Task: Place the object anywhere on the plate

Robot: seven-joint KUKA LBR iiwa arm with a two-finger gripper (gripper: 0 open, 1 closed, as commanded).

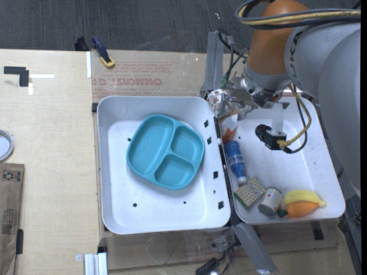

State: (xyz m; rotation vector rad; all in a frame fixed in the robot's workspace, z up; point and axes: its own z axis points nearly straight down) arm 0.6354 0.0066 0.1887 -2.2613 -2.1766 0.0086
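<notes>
Pale wooden bench, two white bins, tape roll

Blue plate unobstructed in left bin, right bin's near end crowded, apparently.

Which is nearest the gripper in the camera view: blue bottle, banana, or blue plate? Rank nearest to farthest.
From the gripper, at the right bin's top left corner:
1. blue bottle, just below it along the right bin's left wall.
2. blue plate, in the left bin.
3. banana, right bin's bottom right corner.
</notes>
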